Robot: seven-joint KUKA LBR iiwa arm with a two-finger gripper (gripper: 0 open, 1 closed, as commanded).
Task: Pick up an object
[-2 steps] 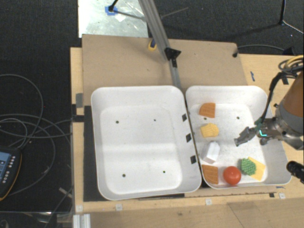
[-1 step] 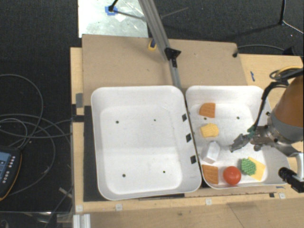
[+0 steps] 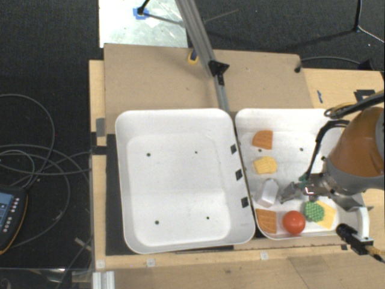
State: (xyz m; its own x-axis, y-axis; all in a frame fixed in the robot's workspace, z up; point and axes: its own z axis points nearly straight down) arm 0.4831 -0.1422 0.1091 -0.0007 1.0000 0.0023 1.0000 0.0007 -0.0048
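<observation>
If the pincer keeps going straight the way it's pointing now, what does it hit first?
Probably the clear cup. The pincer points left across the right bin, and the cup lies just ahead; depth is hard to judge from above.

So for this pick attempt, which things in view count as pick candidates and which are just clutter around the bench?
Job:
gripper
red ball
green piece
yellow block
two orange pieces
grey piece
right bin

Lying about:
left bin
cables
handheld pendant
</observation>
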